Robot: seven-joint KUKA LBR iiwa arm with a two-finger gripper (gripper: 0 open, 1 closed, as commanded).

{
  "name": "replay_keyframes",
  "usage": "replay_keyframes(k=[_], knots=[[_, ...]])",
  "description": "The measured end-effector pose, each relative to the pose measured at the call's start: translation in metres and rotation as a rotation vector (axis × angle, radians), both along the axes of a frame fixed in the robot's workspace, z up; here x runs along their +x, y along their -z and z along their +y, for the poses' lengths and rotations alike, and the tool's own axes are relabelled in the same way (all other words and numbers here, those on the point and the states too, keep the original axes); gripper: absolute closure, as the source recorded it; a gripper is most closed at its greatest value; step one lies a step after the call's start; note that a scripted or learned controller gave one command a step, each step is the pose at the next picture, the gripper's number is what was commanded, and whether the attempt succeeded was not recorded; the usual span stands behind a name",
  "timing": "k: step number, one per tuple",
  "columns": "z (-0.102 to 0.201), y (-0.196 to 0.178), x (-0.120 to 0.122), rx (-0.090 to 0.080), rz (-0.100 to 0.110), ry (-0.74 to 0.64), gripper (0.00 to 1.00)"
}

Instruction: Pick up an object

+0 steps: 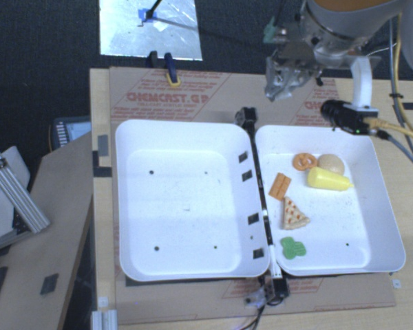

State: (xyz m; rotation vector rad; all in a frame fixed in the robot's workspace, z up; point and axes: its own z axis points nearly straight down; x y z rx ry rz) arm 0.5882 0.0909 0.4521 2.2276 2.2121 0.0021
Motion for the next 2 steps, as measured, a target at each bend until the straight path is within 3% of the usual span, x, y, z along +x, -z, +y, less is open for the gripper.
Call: replay_keyframes(k=[1,2], knots=[[-0.131,0.022,-0.034,-0.004,0.003,0.007,1.00],[-0.175,0.066,-0.078,0.000,0.005,-0.002,1.00]])
